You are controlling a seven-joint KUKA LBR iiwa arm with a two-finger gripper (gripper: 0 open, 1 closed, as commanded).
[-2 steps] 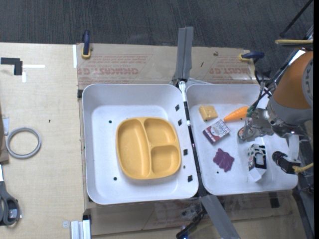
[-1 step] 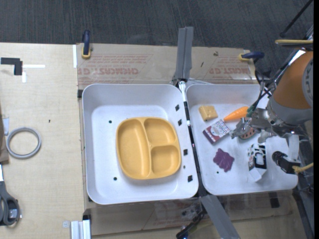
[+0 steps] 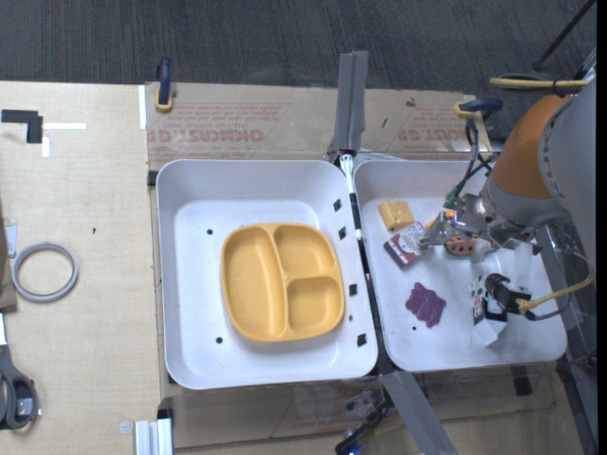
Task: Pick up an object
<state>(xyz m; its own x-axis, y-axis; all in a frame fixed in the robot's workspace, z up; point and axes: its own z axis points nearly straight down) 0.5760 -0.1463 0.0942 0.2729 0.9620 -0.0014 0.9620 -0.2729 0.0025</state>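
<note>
Pincer (image 3: 446, 235), finger state unclear, hovers by a crumpled red-and-white packet (image 3: 403, 248) in right bin (image 3: 531, 349)

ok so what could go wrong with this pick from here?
1. Clutter: the tool sits over a tight group, an orange piece and a red-and-white packet with a yellow block beside them. It may nudge or pinch the wrong one.
2. The purple item looks flat against the right bin, likely hard to grip.
3. A cable hangs near the bin and could snag.
</note>
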